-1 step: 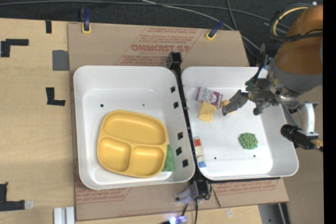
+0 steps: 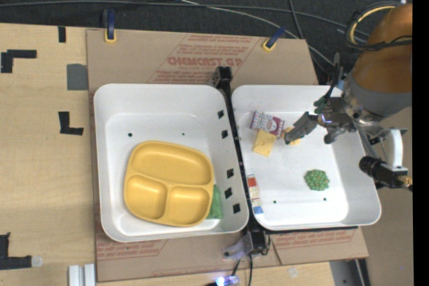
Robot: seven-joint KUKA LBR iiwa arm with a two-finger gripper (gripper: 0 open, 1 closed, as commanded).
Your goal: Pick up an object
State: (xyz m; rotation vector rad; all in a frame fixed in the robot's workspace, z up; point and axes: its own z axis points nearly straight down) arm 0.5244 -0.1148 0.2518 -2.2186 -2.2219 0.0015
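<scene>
Arm enters from right, pincer low over right bin, upper middle part. Dark fingers look spread; nothing visible between them, though tips blur against small orange-brown bit, so contact hard to judge. Yellow wedge just left of fingertip, purple-white packet above wedge. Green lumpy ball lies apart, nearer bin's front. Slim box against left wall. Left bin holds yellow divided tray, green item at tray's right edge.
</scene>
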